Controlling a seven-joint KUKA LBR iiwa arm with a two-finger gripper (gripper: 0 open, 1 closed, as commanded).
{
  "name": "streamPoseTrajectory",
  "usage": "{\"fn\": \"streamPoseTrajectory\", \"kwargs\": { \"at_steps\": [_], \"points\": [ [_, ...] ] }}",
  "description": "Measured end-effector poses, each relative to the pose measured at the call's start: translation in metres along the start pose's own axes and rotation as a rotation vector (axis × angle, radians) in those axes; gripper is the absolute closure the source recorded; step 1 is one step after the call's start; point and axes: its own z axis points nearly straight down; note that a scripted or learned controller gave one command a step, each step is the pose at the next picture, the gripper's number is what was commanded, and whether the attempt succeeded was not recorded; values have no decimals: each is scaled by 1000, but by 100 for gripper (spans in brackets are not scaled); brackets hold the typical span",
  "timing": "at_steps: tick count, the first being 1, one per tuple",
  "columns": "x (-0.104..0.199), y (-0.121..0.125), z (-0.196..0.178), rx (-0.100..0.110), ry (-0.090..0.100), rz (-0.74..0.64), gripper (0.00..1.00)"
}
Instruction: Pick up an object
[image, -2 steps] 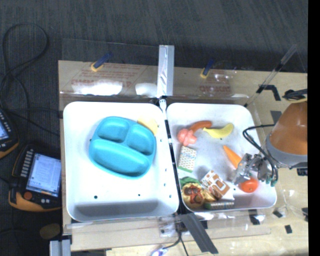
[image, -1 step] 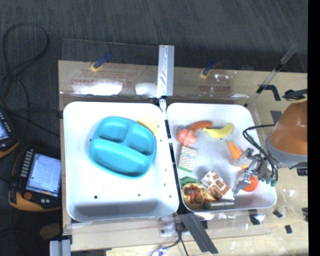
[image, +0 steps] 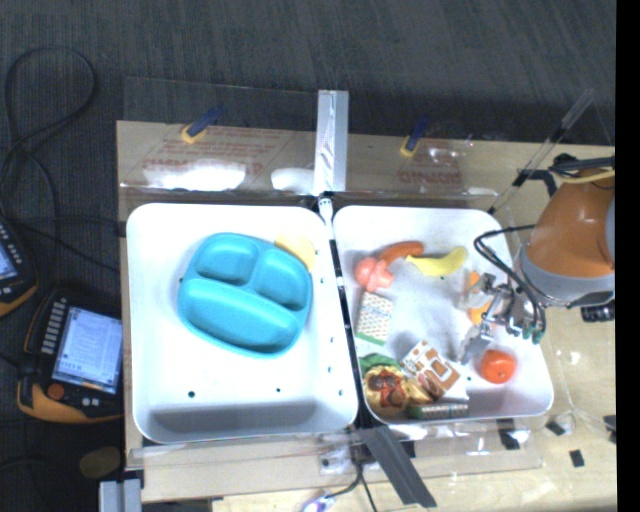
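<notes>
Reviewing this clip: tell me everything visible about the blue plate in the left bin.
The blue plate is a smooth, glossy, plastic-looking tray with rounded corners and three compartments, two smaller and one long. It lies face up, turned at a slant, in the middle of the left bin. A small yellow object touches its upper right corner.

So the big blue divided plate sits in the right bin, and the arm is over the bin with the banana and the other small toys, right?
Not quite. The camera view shows the blue divided plate in the left bin, not the right one. The rest holds: the arm's gripper is over the right bin, where the banana and the other small toys lie.
</notes>
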Motion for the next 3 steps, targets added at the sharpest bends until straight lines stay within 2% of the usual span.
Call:
{"fn": "streamPoseTrajectory", "kwargs": {
  "at_steps": [1,2,3],
  "points": [
    [-3,1,-12,2,-10,-1,100],
    [-33,39,-185,4,7,304,100],
    [21,27,-115,5,7,350,100]
  ]
}}
